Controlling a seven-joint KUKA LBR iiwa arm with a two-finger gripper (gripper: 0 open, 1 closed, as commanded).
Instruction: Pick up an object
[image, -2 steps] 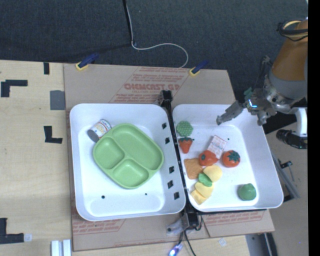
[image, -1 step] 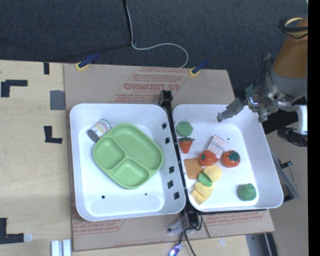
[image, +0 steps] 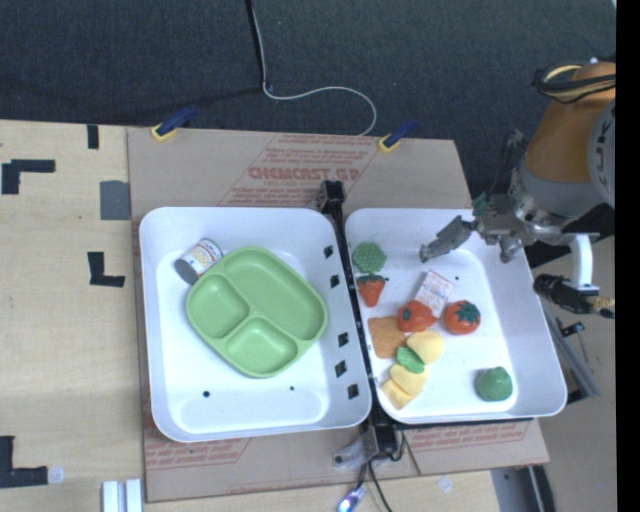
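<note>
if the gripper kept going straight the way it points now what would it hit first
The gripper points left and slightly down across the right bin. Likely first contact is the green toy vegetable near the divider, though its height above the bin is unclear.

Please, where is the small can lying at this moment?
In the camera view, the small can lies on its side in the left bin, near that bin's far left corner, touching the upper left edge of the green divided plate.

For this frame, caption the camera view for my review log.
Gripper hovers over the right bin's far edge; toy foods below, green tray in left bin.
</note>
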